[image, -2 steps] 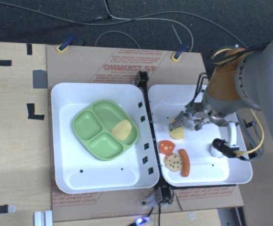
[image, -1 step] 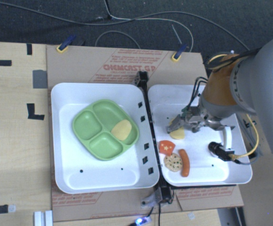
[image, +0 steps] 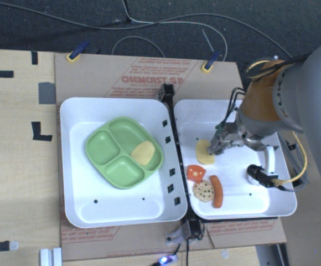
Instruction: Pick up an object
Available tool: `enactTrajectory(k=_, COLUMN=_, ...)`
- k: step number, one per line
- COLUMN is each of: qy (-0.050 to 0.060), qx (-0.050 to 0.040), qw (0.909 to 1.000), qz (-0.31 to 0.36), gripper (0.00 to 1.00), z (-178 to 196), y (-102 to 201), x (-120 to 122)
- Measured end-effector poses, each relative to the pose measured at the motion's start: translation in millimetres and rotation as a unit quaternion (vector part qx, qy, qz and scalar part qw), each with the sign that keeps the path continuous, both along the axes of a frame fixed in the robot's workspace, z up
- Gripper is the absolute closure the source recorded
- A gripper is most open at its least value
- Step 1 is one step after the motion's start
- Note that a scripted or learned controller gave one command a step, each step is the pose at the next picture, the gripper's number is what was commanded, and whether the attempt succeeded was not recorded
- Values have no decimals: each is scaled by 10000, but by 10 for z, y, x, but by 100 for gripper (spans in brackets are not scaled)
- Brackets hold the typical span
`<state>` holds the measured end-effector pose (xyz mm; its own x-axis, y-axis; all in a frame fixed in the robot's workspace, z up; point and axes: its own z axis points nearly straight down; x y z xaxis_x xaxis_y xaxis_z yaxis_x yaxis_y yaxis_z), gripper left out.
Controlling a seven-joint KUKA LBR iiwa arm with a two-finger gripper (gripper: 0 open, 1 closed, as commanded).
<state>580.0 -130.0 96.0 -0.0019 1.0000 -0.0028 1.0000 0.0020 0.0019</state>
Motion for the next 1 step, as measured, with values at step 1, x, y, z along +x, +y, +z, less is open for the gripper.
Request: enactTrajectory(k=1, qy=4, qx=14, qw=10000, qz=-8, gripper=100, z=447, y=-16, x=-66)
